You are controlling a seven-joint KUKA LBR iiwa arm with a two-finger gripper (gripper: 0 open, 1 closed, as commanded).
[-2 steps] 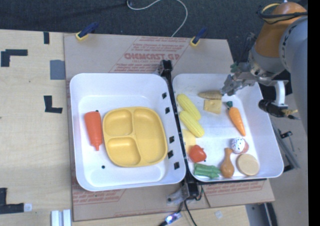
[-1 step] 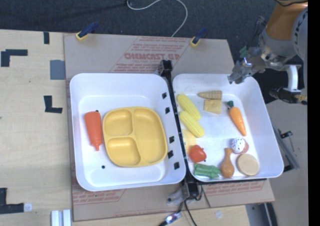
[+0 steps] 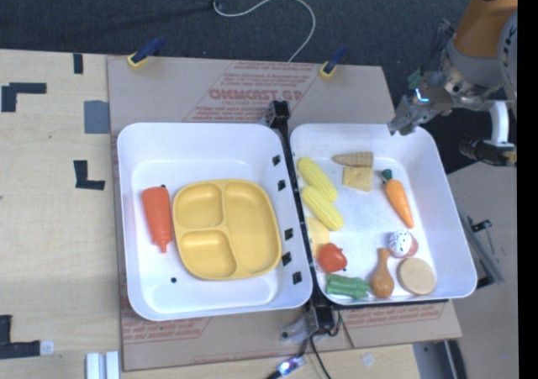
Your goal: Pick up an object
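Note:
My gripper (image 3: 404, 119) hangs over the far right corner of the right bin (image 3: 444, 201), above its rim, with nothing visibly between its fingers. In that bin lie two yellow corn cobs (image 3: 319, 192), a tan cheese wedge (image 3: 355, 159) with a yellow block under it, an orange carrot (image 3: 398, 201), a red tomato (image 3: 332, 258), a green pepper (image 3: 347, 286), a drumstick (image 3: 383, 275), a white egg-like piece (image 3: 402, 243) and a round bread slice (image 3: 417, 276). The left bin (image 3: 134, 159) holds a yellow divided plate (image 3: 225, 228) and an orange sausage (image 3: 156, 216).
Both bins rest on a cardboard sheet (image 3: 244, 92) held by blue and yellow clamps. A white cable (image 3: 269, 3) loops across the dark floor at the back. Black clips join the bins along their shared wall (image 3: 290, 201).

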